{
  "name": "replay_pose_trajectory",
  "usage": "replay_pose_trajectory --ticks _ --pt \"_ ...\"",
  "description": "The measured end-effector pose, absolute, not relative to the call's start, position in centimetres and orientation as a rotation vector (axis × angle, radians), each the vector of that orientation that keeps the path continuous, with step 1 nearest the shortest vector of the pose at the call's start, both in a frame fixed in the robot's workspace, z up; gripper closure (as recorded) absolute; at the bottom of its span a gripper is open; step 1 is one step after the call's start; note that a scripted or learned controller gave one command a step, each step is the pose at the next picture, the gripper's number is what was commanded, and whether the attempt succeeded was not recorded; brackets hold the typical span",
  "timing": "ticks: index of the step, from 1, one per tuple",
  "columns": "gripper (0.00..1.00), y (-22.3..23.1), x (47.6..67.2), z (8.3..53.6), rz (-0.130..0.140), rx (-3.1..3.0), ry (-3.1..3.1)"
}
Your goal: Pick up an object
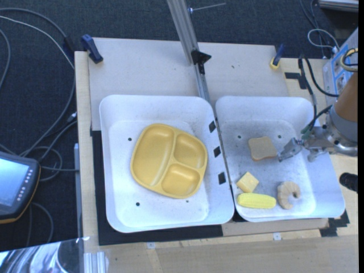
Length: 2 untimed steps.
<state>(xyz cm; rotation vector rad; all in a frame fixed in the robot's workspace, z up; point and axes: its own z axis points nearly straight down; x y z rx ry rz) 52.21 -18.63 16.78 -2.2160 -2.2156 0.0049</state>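
Note:
The right bin (227, 115) holds a tan slice of toast (262, 148) near its middle. Along its front lie a small yellow cheese block (247, 182), a yellow corn cob (256, 201) and a beige ring-shaped pastry (288, 194). My gripper (288, 151) reaches in from the right and hangs just right of the toast, close to its edge. I see nothing held in it.
The left bin (114, 129) carries a yellow divided plate (169, 160). A metal pole (185, 24) slants down to the seam between the bins. Cables run at the right edge and far left, and a tablet (14, 186) lies at the left.

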Motion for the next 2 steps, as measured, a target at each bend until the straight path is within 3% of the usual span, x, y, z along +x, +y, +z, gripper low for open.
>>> replay_pose_trajectory --ticks 1,2 --pt "0.0 -18.6 51.1 11.1 0.005 -2.217 -2.215" --pt "0.0 -18.6 51.1 9.1 0.002 -2.218 -2.219"
